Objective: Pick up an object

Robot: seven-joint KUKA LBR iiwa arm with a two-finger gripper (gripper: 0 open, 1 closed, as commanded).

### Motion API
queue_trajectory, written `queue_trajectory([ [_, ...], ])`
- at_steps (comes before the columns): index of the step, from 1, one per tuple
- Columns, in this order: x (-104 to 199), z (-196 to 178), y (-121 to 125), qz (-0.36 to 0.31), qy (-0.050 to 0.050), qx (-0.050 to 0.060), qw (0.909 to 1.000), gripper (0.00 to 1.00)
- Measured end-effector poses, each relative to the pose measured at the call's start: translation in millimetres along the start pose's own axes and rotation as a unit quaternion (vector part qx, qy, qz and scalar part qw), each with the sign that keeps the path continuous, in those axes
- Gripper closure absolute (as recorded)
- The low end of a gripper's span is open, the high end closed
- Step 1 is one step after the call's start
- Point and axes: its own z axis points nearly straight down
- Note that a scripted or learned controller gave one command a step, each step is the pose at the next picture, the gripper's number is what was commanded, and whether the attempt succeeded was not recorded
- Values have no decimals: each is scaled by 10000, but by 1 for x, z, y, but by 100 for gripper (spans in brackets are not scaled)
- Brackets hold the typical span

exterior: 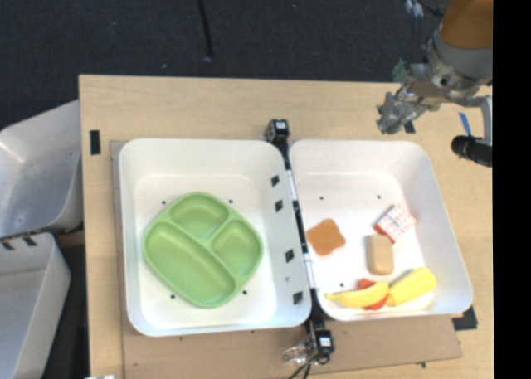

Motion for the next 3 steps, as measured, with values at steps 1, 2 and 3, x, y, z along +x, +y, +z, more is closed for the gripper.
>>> queue_trajectory([
  [1, 54, 18, -12, -3, 2, 12, 10000, 100],
  [2, 94, 23, -24, -1, 3, 7, 10000, 100],
  [3, 139, 37, -49, -2, 5, 14, 10000, 100],
])
